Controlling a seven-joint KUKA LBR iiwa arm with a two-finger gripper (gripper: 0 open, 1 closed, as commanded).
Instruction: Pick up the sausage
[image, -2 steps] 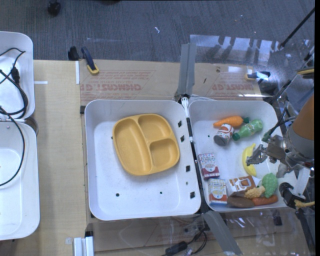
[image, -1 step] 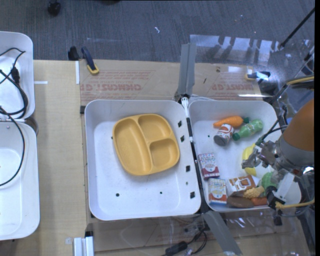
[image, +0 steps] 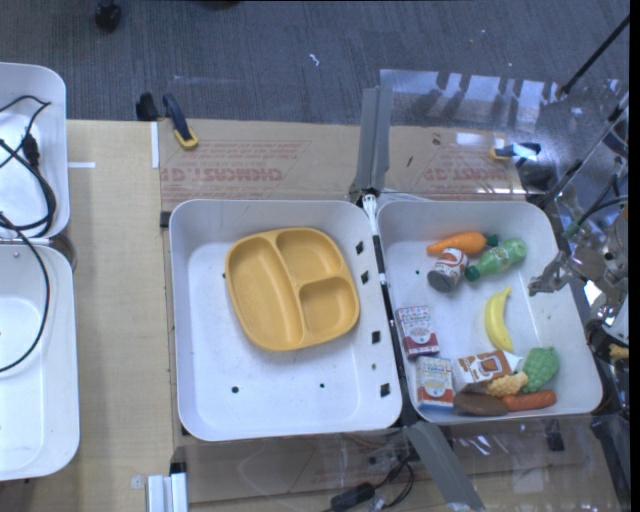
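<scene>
The end effector (image: 548, 281) hangs over the right rim of the right bin (image: 572, 330); whether it stands wide or narrow cannot be told. The sausage (image: 480, 404), dark brown, lies well below and left of it at the bin's near edge, touching the small carrot (image: 530, 401), with a banana (image: 497, 320) between them.

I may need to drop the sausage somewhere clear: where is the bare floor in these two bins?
Left bin: bare floor rings the yellow plate, widest along the front and left. Right bin: open patches lie between the can and banana, and near the tool. The front is crowded: cartons, sausage, carrot.
</scene>
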